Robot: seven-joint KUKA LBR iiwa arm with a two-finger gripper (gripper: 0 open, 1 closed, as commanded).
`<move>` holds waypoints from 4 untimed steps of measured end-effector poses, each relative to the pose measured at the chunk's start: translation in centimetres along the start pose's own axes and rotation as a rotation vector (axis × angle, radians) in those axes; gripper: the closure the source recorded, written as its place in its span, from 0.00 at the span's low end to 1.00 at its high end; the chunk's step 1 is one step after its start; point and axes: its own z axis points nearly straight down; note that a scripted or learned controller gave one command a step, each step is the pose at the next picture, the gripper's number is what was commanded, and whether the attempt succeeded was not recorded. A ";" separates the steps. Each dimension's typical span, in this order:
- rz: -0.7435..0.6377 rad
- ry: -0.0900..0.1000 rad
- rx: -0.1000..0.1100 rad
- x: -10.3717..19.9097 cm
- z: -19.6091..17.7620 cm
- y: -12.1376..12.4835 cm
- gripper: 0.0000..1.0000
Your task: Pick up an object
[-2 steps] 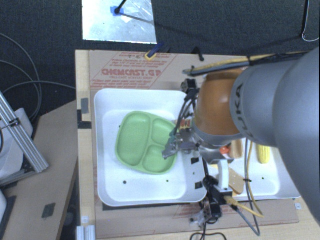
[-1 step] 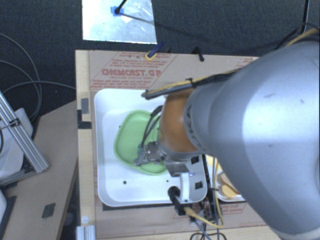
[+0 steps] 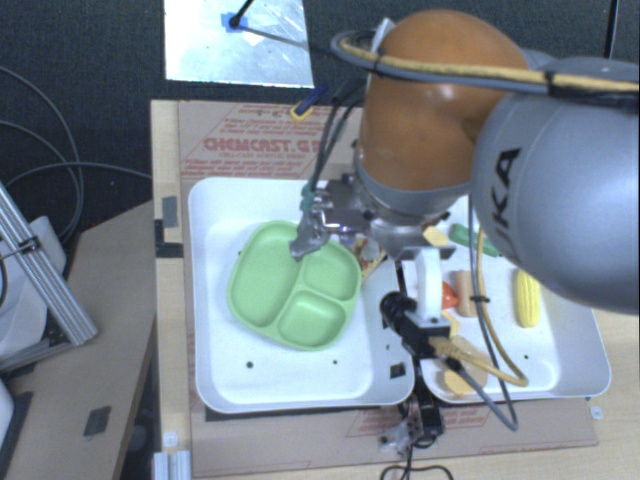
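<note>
A light green divided plate [image 3: 290, 288] lies in the left white bin [image 3: 215, 268]. My gripper [image 3: 308, 236] hangs over the plate's upper right rim, close to it or touching it. The arm's large orange and grey wrist hides the ground behind it and much of the right bin [image 3: 580, 363]. In the right bin I see a yellow corn cob [image 3: 527, 300], a green piece [image 3: 466, 236], a red piece [image 3: 450, 294] and a tan piece [image 3: 466, 378].
A cable [image 3: 480, 348] from the arm hangs across the wall between the bins and over the right bin's front. A cardboard sheet [image 3: 240, 143] lies under both bins. A shiny square sheet [image 3: 235, 28] sits at the back.
</note>
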 end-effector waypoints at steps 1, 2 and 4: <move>0.012 -0.010 0.011 -7.2 -2.2 3.6 0.00; 0.011 -0.009 0.018 -12.5 0.0 -0.4 0.00; 0.009 -0.010 0.020 -15.5 4.5 3.6 1.00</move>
